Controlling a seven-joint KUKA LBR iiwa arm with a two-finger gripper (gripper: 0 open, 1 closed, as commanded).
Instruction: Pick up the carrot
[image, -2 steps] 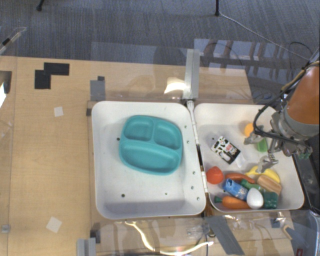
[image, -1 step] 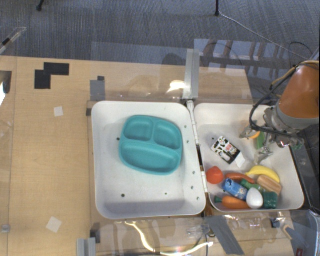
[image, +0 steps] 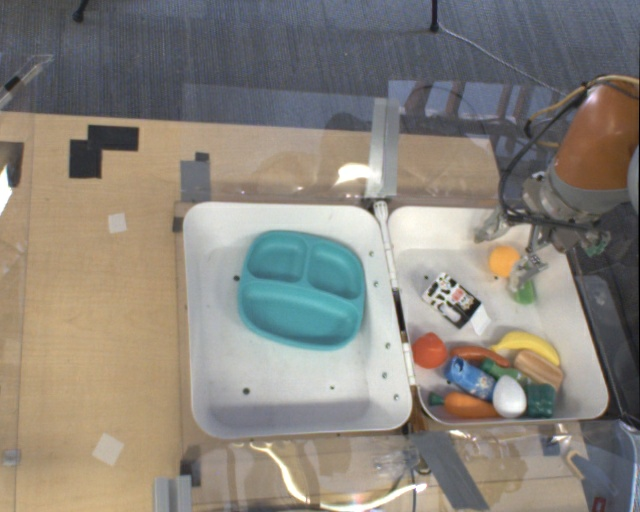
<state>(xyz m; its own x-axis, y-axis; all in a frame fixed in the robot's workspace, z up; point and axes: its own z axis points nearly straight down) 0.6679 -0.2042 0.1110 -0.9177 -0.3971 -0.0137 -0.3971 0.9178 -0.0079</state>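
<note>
The carrot (image: 503, 262) lies near the back right of the right bin (image: 590, 330). It shows as a short orange body with a green top (image: 523, 292) pointing toward the front. My gripper (image: 508, 250) hangs over it from the right, below the orange band (image: 595, 140) of the arm. Its fingers (image: 487, 229) are spread apart, one left of the orange body and the other crossing between the orange part and the green top. The gripper is open. I cannot tell whether a finger touches the carrot.
The right bin also holds a black-and-white carton (image: 450, 298), a red ball (image: 430, 350), a banana (image: 528, 346), a white egg (image: 509, 397) and a long orange toy (image: 468, 405) crowded at the front. A teal divided plate (image: 300, 288) lies in the left bin (image: 210, 380).
</note>
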